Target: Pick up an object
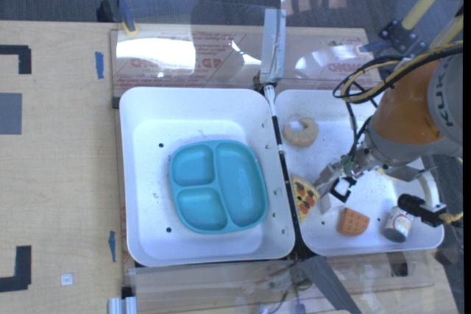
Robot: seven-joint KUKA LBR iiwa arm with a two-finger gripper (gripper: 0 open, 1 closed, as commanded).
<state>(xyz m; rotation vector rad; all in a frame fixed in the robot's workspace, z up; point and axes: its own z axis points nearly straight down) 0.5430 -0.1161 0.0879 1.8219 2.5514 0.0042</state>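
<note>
Below, the fingers [333, 182] hang spread above a pizza slice [304, 195], yellow with red spots.

Glossy white plastic bins [140, 180]; smooth teal plastic tray [218, 186]; matt pale wood bench [59, 158].

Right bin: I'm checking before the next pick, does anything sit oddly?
The pizza slice sits against the right bin's left wall, apparently tilted up it. The donut and waffle lie flat.
</note>
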